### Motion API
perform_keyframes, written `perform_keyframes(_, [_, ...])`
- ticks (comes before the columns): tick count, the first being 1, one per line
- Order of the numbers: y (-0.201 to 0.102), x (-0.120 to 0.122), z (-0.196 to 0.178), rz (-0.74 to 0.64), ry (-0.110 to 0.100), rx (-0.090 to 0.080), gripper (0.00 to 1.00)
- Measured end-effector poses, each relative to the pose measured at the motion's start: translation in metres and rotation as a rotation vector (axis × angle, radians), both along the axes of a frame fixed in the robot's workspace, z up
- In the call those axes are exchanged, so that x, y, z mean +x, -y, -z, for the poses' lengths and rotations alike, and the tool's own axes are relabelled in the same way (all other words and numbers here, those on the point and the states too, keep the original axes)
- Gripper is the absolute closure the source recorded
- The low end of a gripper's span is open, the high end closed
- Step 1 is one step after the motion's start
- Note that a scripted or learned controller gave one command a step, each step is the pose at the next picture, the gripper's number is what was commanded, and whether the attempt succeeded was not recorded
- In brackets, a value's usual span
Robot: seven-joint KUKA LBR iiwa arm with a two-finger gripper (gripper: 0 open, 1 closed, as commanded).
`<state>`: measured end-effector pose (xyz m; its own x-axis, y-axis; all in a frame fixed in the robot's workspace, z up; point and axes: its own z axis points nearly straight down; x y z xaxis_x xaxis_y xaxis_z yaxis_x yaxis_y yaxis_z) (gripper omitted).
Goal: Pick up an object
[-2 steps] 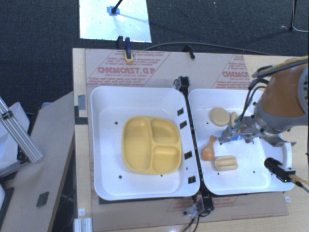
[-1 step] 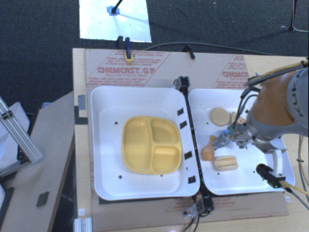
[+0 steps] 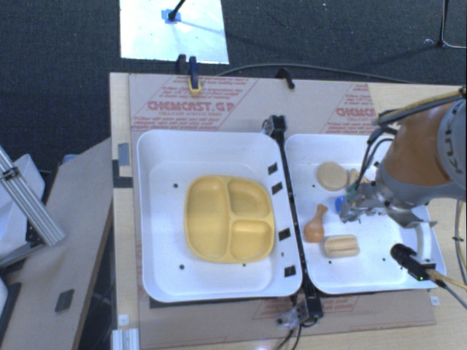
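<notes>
camera view: gripper (image 3: 350, 208) hovers just above-right of bread roll (image 3: 341, 246).

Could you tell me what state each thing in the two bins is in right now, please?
Yellow divided plate: lying flat in the left bin, nothing in its compartments.
Round tan piece: lying loose in the right bin.
Orange drumstick-shaped toy: lying loose, untouched.
Tan bread-roll toy: lying on its side, untouched.
Small blue object: beside the gripper, partly hidden.
Gripper: low in the right bin; grip unclear.

Yellow divided tray (image 3: 230, 219) in left bin (image 3: 157, 195)
</notes>
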<state>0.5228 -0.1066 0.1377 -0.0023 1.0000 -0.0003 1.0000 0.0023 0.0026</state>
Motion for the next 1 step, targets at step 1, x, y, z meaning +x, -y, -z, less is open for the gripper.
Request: perform_keyframes(1, [0.0109, 0.0033, -0.0516, 0.001, 0.005, -0.002, 1.0])
